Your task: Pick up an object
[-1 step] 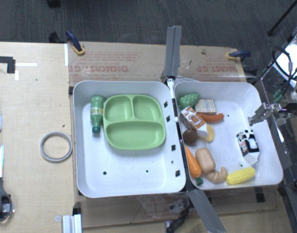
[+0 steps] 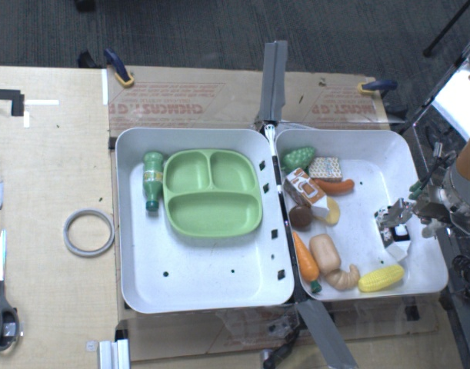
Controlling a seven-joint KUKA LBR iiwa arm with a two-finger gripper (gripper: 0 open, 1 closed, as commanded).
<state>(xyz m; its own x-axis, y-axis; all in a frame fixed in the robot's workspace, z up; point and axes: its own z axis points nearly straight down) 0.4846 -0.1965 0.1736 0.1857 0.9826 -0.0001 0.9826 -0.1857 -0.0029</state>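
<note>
In the camera view the hand [image 2: 394, 225] hangs over the right bin [image 2: 373, 148] toward its 3 o'clock side; I cannot tell how far it is open, and nothing shows between its tips. The nearest toy — the corn cob [image 2: 381, 279] at 5 o'clock — lies close to the wall, so a descent there may strike the rim or push the cob away.

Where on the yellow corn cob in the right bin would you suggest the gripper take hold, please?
Grip the corn cob across its middle, coming from above. It lies flat and lengthwise near the right bin's front wall, so its narrow width suits the fingers. The croissant touches its left end, so stay off that end. The gripper is nearby.
</note>
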